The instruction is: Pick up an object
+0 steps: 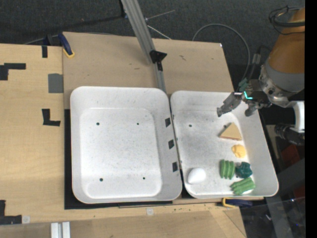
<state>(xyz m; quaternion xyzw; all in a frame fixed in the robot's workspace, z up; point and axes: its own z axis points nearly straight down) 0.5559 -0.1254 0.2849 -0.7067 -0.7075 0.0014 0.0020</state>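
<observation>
My gripper (237,109) hovers over the far right part of the right bin (198,108), its two fingers spread apart and open with nothing between them. Just below it lies a tan wedge (231,132). Further toward the front are a small yellow piece (238,150), a ridged green piece (227,169), a dark teal piece (243,170), another green piece (242,185) and a white egg-shaped object (196,175).
The left bin (119,143) sits beside the right one, joined by black clips. A grey metal bar (141,29) slants down to the bins' back edge. The arm's orange and grey wrist (290,53) stands at the right.
</observation>
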